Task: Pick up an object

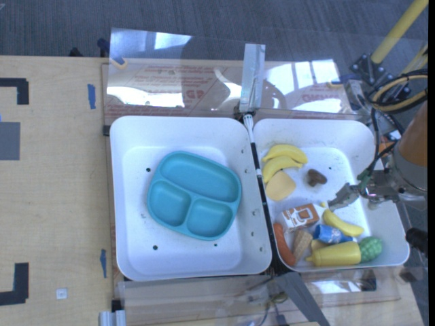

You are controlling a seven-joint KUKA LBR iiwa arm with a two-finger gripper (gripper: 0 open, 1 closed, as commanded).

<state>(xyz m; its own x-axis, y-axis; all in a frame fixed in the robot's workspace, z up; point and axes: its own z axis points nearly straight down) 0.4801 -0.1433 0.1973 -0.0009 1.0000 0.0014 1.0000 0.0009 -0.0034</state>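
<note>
Pale wooden bench point(47, 182) bears two white bins point(129, 202) above grey carpet point(204, 5).

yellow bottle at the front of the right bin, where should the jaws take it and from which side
Grip the yellow bottle across the middle of its body, coming straight down from above. It lies on its side along the front wall of the right bin, so its long rounded body faces up. The green piece touches one end and the blue item sits close behind, so a mid-body grip probably avoids both.
</note>
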